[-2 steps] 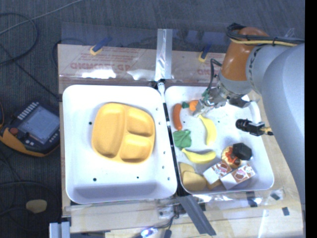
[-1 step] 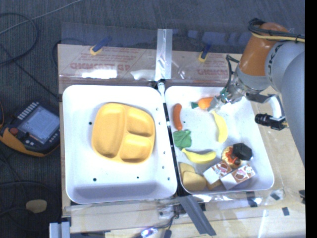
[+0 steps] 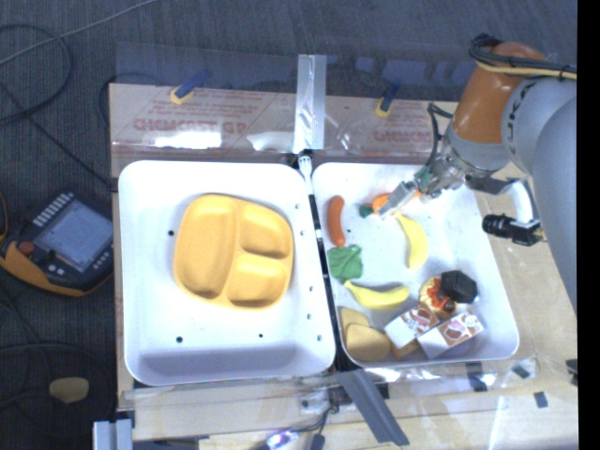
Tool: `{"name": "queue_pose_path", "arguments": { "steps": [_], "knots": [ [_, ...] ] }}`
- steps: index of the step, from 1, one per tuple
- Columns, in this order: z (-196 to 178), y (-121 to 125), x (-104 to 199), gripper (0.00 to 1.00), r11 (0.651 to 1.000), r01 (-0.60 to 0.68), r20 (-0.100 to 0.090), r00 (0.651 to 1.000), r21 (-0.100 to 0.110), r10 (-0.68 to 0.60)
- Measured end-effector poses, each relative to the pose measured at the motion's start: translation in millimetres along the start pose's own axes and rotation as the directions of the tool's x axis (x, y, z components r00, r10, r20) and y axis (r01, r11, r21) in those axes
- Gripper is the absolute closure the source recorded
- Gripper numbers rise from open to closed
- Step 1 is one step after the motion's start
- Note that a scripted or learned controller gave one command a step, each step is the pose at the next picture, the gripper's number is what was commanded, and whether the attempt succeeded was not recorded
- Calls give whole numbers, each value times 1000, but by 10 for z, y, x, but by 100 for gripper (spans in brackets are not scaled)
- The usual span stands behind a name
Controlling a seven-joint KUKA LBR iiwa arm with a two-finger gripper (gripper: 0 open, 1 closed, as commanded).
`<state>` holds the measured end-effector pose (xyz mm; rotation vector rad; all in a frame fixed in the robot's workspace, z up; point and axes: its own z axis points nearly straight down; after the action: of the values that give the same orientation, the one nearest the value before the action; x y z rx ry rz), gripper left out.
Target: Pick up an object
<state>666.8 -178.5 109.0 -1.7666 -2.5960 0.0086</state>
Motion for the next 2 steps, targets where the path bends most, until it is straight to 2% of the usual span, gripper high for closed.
{"name": "queue_pose_path", "arguments": {
  "steps": [1,2],
  "knots": [
    [-1033,-681,-227,0,979,206,0,979,-3,-206],
    [-328,-695,215,0,935,354,-1,935,-5,-354]
  ]
}}
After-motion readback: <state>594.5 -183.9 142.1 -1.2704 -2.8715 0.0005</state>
